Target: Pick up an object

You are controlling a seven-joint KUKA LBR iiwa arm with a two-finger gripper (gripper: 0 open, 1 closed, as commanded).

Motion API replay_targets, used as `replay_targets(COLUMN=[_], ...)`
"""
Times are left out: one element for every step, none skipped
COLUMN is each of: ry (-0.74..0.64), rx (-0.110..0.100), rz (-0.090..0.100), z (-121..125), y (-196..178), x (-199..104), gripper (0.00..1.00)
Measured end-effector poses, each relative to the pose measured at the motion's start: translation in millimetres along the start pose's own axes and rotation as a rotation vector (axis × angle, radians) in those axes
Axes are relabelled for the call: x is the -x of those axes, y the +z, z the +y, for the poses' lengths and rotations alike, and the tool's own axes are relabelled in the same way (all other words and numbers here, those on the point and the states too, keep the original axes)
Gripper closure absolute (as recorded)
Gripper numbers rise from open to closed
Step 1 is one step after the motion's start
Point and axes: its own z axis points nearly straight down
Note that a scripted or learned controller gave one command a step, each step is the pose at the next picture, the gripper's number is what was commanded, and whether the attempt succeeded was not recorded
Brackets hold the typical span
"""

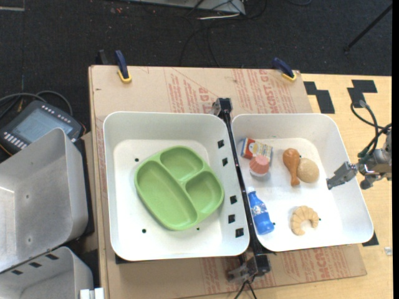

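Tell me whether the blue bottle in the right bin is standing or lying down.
Lying down. The blue bottle rests on its side on the right bin floor, its full length showing, beside the divider.

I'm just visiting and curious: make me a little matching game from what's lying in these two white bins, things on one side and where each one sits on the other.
Things:
1. green divided plate
2. blue bottle
3. croissant
4. drumstick

Places:
A. right bin, toward its near right corner
B. alone in the left bin
C. right bin, lying along the divider between the bins
D. right bin, toward the far side, beside a round tan bun

Pairs: 1-B, 2-C, 3-A, 4-D
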Motion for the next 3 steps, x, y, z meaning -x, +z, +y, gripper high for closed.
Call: replay_targets(ry=[-0.005,-0.002,-0.002], rx=[0.013,0.008,0.008], rz=[-0.004,-0.002,-0.001], z=[2.7,6.3,7.9], y=[-7.0,56.7,120.5], x=[-0.9,-3.1,-7.1], gripper=[0.00,0.00,0.00])
